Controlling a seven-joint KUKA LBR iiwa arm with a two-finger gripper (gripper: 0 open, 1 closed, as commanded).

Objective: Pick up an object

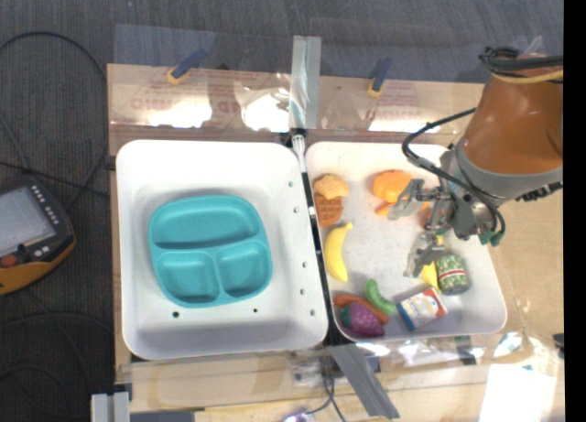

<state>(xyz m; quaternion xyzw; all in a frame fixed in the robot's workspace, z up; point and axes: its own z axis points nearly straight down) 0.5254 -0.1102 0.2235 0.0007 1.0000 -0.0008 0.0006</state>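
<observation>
A small green-labelled can [451,274] is seen lying in the right white bin [490,318], just beside the gripper [423,260]; whether the gripper is spread or closed cannot be told. Beside the can a small yellow piece [428,275] is crowded, so two items could be pinched together and dropped.

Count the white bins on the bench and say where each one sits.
2. The left bin holds a teal tray; the right bin holds toy food, with the gripper above it.
</observation>
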